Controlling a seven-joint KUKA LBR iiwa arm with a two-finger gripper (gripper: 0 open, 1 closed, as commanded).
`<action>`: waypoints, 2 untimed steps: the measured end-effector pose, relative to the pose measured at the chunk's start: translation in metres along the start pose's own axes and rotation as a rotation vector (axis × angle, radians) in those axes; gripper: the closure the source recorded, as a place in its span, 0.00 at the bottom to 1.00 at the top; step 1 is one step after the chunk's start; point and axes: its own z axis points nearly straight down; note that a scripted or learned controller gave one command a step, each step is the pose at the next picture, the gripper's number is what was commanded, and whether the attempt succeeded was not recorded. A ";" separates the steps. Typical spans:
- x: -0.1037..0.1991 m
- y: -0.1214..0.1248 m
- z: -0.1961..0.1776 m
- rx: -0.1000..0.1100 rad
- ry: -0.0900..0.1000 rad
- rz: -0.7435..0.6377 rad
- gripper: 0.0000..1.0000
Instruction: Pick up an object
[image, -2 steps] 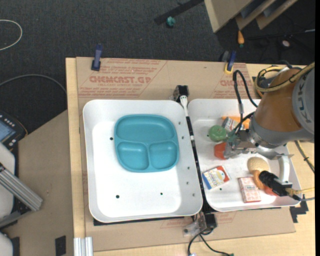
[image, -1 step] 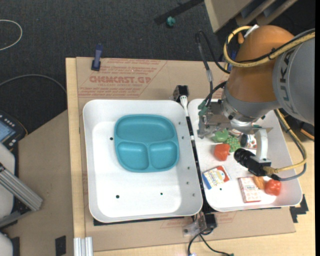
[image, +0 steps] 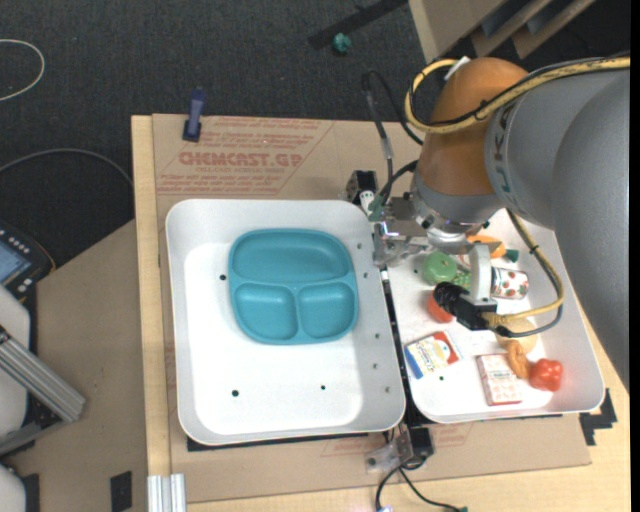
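Since no single item is named, the choice lies among the clutter in the right bin (image: 455, 392). Nearest, a flat patterned card (image: 497, 378) and a white packet (image: 432, 353) lie flush on the floor. Both look light but thin, so an edge would be hard to catch. The red toy fruit (image: 546, 374) beside them looks light, rigid and rounded, best pinched across its middle, though it may roll. Farther back, a green lump (image: 438, 267) sits just beside the gripper (image: 400, 243) and is probably smooth and slippery. Whether the gripper is spread or closed I cannot tell. The teal tray (image: 293, 283) in the left bin (image: 200, 330) looks too broad to grasp.
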 end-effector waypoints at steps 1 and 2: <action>0.006 -0.002 -0.004 -0.001 0.001 0.001 1.00; 0.006 -0.002 -0.004 -0.001 0.001 0.002 0.00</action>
